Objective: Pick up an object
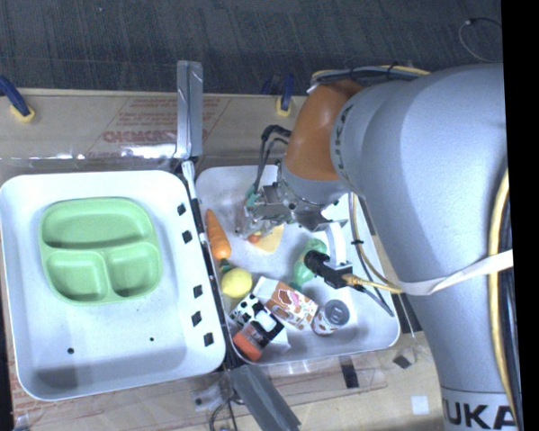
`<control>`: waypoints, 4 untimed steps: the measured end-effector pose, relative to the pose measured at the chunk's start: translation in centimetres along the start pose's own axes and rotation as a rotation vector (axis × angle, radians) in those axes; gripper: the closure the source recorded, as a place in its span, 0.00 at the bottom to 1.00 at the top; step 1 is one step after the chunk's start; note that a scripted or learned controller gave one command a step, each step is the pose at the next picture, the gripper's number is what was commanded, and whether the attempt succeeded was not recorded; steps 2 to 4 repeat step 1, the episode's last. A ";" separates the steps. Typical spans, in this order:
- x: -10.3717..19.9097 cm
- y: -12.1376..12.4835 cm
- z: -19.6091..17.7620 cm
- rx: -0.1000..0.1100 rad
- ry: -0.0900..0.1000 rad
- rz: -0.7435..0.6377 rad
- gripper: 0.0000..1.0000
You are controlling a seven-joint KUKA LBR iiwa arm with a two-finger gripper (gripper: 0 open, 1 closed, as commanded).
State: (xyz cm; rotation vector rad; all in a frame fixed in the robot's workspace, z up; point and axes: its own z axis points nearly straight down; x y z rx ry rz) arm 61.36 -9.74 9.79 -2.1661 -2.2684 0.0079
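My gripper (pixel 262 212) hangs low in the upper part of the right bin (pixel 377 335), under the orange wrist band. Right below it lies a pale yellow piece (pixel 268 241) with an orange spot, touching or nearly touching the gripper's tip. An orange carrot (pixel 217 235) lies to its left along the bin wall. A yellow lemon (pixel 237 282) sits below the carrot. A green item (pixel 306 270) is partly hidden by a black part of the arm. Toward the front are a colourful carton (pixel 290 305), a black-and-white item (pixel 254 314) and a round can (pixel 332 316).
The left bin (pixel 43 357) holds a green divided plate (pixel 100 249). A metal divider (pixel 189 111) runs between the bins. The grey arm (pixel 430 184) covers the right bin's right side. Blue clamps (pixel 15 97) sit on the bench's back edge.
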 end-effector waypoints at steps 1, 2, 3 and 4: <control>7.7 2.4 -9.1 0.000 0.000 0.013 1.00; 7.7 2.4 -9.1 0.000 0.000 0.013 1.00; 7.7 2.4 -9.1 0.000 0.000 0.013 1.00; 7.7 2.4 -9.1 0.000 0.000 0.013 1.00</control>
